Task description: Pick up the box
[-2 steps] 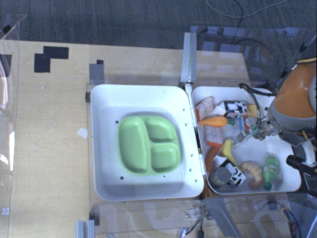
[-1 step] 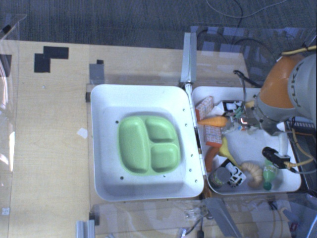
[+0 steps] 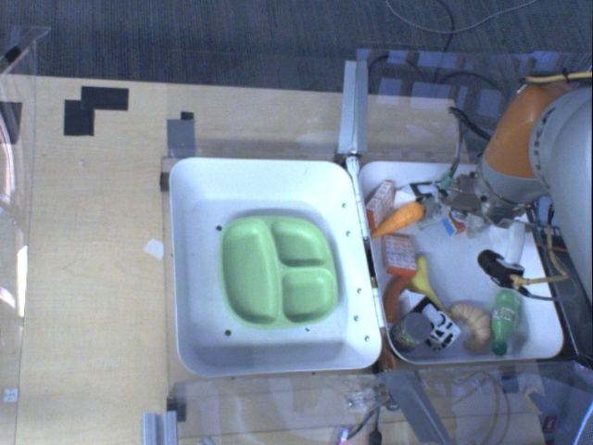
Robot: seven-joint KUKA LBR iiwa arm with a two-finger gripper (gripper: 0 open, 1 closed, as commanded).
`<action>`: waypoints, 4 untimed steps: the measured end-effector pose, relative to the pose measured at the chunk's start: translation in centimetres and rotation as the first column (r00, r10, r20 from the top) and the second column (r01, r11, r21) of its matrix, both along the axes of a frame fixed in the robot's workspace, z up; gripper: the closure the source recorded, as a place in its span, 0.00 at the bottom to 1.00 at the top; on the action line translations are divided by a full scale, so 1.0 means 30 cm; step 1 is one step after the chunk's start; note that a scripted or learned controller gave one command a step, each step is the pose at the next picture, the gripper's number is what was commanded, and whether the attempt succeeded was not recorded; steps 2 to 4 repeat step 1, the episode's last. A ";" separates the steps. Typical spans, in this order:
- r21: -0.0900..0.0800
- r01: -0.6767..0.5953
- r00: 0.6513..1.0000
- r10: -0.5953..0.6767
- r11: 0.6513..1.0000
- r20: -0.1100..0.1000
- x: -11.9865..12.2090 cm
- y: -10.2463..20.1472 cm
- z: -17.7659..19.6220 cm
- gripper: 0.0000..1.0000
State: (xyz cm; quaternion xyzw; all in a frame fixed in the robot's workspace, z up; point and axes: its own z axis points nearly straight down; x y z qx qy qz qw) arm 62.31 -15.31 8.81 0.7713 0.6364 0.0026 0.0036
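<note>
Since I could not tell the state of the gripper (image 3: pixel 435 196) poised beside the carrot (image 3: pixel 400 218), it needed to centre squarely over the box (image 3: pixel 400 254) before descending.

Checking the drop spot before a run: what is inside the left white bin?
The left bin holds a green tray with three compartments, lying flat in its middle, nothing on it. The bin floor under the tray is covered.

Box (image 3: pixel 399 254): small, orange-red, lying flat by right bin's left wall, below carrot.

Bright, even light; soft, slightly blurred
</note>
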 end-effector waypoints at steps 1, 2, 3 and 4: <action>0.004 0.075 0.997 -0.075 0.997 -0.001 -0.025 -0.144 -0.001 0.00; 0.004 0.075 0.997 -0.075 0.997 -0.001 -0.025 -0.144 -0.001 0.00; 0.004 0.075 0.997 -0.075 0.997 -0.001 -0.025 -0.144 -0.001 0.00; 0.004 0.075 0.997 -0.075 0.997 -0.001 -0.025 -0.144 -0.001 0.00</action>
